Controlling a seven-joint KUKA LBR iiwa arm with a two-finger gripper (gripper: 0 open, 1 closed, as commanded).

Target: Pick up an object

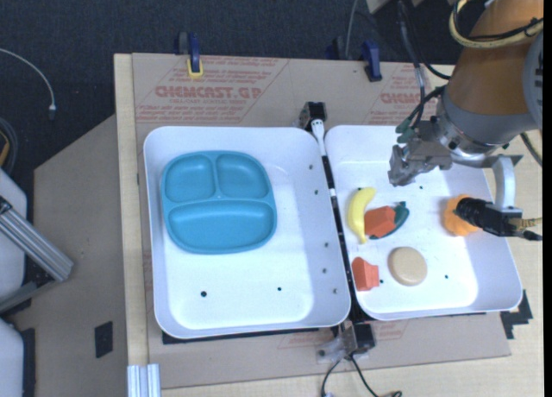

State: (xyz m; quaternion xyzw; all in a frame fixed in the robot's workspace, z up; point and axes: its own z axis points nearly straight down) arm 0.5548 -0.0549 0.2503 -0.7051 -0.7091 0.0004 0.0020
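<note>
Cardboard-topped bench [259, 85] w/ two white bins. Right bin [492, 292] holds a toy banana [359, 212], an orange-and-teal toy [384, 220] touching it, a red block [366, 274], a beige disc [407, 266] and an orange piece [457, 217] at the right. Gripper [405, 171] hangs above the bin's upper part, near the banana, nothing seen in it; fingers' spread can't be told. Left bin [172, 300] has a blue divided plate [220, 201].
</note>
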